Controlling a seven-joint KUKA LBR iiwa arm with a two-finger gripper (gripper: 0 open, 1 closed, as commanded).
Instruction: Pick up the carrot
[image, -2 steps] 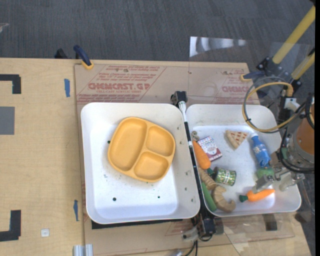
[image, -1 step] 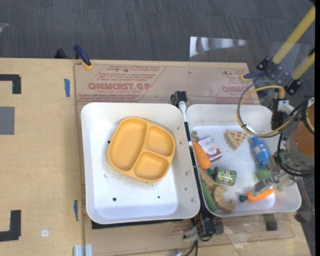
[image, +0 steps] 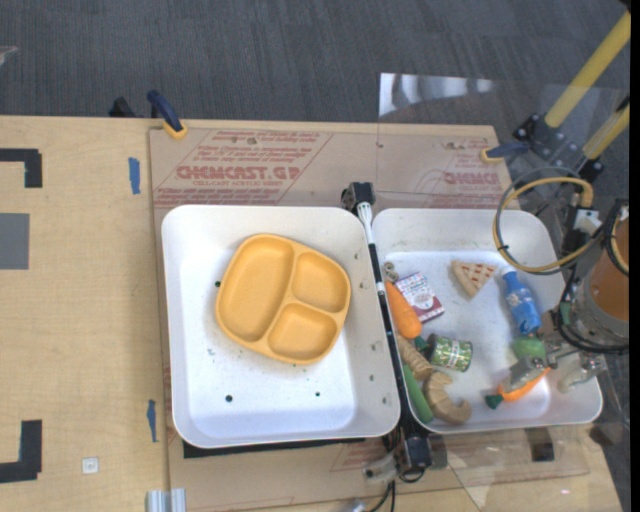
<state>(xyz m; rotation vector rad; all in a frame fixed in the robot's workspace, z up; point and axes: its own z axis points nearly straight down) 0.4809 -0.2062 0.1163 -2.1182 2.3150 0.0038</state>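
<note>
Yellow three-compartment plate (image: 283, 298) lies in the left white bin (image: 185, 330), the object farthest from the gripper (image: 550, 372) and well to its left. The right white bin (image: 575, 408) holds all other items.

The carrot (image: 403, 312), orange and tapered, lies along that bin's left wall, well apart from the gripper, to its left and slightly farther from the camera. A red-and-white packet (image: 421, 295) touches the carrot on the side facing the gripper. A green can (image: 452, 353) lies on its side between carrot and gripper, nearer the carrot. Tan wooden pieces (image: 445, 392) sit below the can, near the bin's front-left corner. A toy pizza slice (image: 473, 275) lies beyond the can.

A blue bottle (image: 520, 303) lies just beyond the gripper. A green toy (image: 528, 349) sits just beside it, on its left. A small orange piece with a green end (image: 520, 389) lies at the gripper's tip, touching or nearly so; which cannot be told.

The gripper hangs low over the bin's right front corner below the arm (image: 610, 285). Whether it is apart or together cannot be told.
</note>
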